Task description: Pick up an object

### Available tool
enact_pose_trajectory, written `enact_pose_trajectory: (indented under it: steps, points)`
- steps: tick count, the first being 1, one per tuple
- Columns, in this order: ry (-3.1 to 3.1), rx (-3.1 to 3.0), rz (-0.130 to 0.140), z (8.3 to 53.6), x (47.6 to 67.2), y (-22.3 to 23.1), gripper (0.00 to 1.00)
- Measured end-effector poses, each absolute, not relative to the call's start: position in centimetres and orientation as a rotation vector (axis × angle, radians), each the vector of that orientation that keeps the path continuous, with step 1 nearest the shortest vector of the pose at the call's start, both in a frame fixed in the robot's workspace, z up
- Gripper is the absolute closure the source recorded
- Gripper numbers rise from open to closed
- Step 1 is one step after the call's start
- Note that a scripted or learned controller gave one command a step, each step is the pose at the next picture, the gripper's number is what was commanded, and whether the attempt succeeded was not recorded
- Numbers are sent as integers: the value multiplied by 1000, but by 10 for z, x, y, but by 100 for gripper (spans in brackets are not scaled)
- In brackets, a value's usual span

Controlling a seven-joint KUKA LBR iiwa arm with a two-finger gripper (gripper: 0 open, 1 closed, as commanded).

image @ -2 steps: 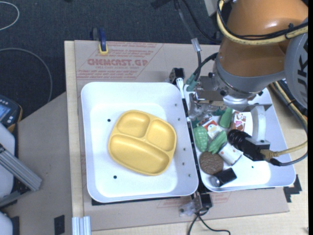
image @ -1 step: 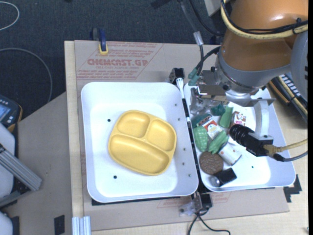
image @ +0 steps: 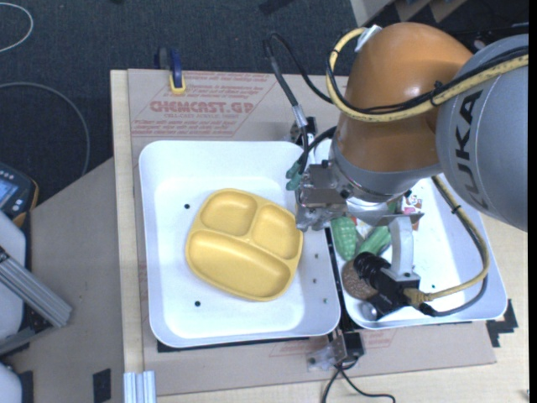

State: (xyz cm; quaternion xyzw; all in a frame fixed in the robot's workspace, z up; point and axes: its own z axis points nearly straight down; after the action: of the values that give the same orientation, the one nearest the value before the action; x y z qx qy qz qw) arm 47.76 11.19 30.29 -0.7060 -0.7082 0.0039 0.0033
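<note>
A yellow divided plate lies upside down, tilted, in the left bin. My gripper hangs under the orange wrist, low over the left part of the right bin. Right beneath it lie a ribbed green piece and a smoother green piece. A brown round item sits at that bin's near left corner. The wrist hides much of the right bin.
A small red and white thing peeks out beside the wrist in the right bin. The bins rest on a brown board with a blue and yellow clamp at its far edge. Cables run along the far side.
</note>
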Motion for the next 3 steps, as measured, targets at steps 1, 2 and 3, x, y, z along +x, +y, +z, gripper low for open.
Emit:
enact_pose_trajectory:
  steps: [1, 2, 3]
  points:
    - [-2223, -2226, -1, 228, 603, 109, 100]
    - [-2222, -2215, 3, 256, 541, 125, 100]
    - [-2214, -2222, 8, 248, 501, 96, 100]
